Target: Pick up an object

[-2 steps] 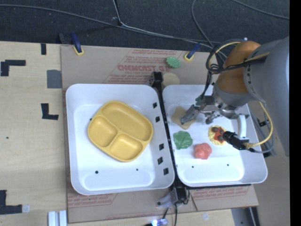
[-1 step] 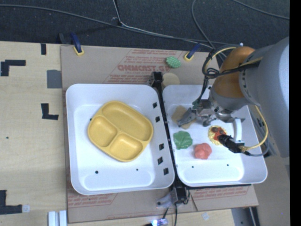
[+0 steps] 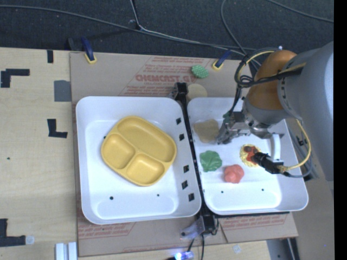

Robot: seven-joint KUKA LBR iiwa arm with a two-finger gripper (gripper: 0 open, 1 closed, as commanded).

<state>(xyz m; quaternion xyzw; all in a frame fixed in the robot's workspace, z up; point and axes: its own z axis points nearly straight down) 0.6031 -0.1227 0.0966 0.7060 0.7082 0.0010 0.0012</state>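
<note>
Right bin [image 3: 238,202], nearest: red lump [image 3: 233,174], green leafy piece [image 3: 210,160], yellow-red toy [image 3: 249,154] beside it. Hand [image 3: 226,134] hovered over tan flat piece [image 3: 206,130]; grip state unreadable. Left bin [image 3: 89,145] held yellow divided plate [image 3: 139,150]. Farther, on counter [image 3: 32,145], green studded ball [image 3: 199,70].

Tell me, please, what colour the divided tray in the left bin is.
Yellow: the divided tray shows best in the camera view.

A single fixed camera looks down at a slant from above the pale wooden bench [image 3: 32,161], taking in both shallow white plastic bins [image 3: 89,199] side by side. The grey arm with its orange band [image 3: 274,83] enters from the right edge. Dark, perhaps carpeted floor [image 3: 162,4] fills the top.
</note>
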